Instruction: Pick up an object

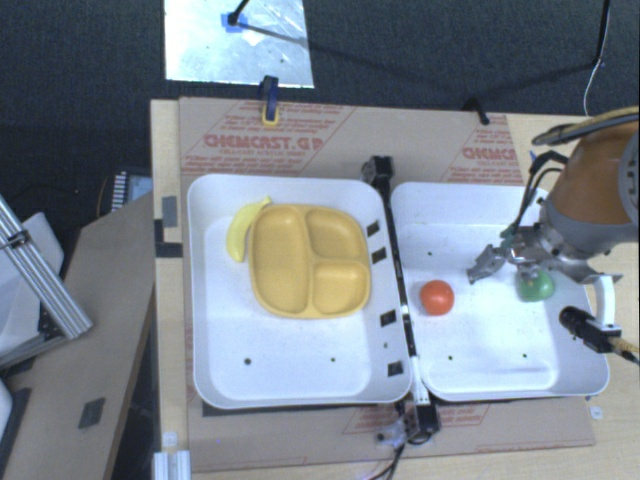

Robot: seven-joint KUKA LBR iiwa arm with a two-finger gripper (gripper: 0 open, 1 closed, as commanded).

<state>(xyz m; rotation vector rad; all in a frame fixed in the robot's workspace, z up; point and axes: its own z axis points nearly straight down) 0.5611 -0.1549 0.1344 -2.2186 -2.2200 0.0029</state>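
Note:
A red-orange ball [436, 297] lies on the floor of the right bin [470, 368], near its left side. A green ball [536, 285] sits farther right in the same bin, partly under the arm. My gripper [492, 262] hangs over the right bin between the two balls, up and to the right of the red one. Its grey fingers [481, 266] point left and look spread, with nothing seen between them. The grey and orange arm [598, 193] comes in from the right.
The left bin [225, 368] holds a yellow divided plate [305, 260] with a banana [241, 230] tucked at its upper left edge. A black divider [393, 268] runs between the bins. A black part [590, 330] of the arm juts over the right bin's edge.

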